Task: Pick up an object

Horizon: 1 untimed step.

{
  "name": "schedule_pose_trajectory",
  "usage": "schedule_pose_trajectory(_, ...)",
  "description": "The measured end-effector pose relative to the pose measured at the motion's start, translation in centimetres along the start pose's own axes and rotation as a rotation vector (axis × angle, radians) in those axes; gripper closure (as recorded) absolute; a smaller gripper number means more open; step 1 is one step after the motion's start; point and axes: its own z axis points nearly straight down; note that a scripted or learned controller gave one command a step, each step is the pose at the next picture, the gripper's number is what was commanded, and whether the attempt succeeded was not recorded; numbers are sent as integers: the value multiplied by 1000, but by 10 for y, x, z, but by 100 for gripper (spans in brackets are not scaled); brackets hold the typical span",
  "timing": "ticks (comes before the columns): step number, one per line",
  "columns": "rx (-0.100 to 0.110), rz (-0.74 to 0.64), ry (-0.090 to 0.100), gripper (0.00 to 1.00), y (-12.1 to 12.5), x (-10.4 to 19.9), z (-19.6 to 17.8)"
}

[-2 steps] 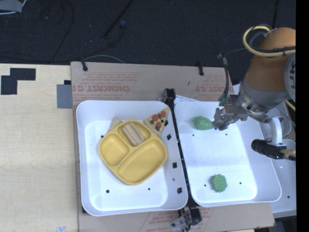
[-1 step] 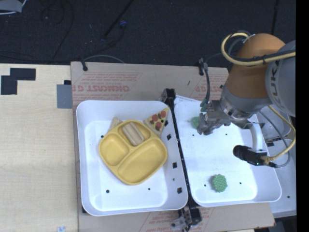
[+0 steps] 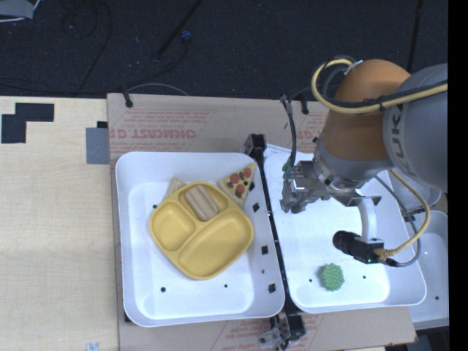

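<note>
A grey robot arm with an orange band reaches in from the right over two shallow white plastic bins set side by side on a table, its metal hand hanging above the upper left part of the right bin, close to the dark divider where the two bins meet. Whether the hand is open or closed cannot be told from this angle, and nothing is seen between its tips. A small round green knobbly ball lies alone on the floor of the right bin toward its near edge, well apart from the hand and just below a black cylindrical fitting on the arm's cabling. In the left bin rests a yellow plastic divided plate with a tan bread-like toy piece lying in its upper compartment; just beside the plate's upper right rim lies a toy pizza slice with red toppings, near the divider. Brown cardboard sits under both bins.
</note>
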Motion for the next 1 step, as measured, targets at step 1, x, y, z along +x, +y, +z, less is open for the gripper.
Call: schedule_pose_trajectory(1,0,-2,0,100,-10,48,-6)
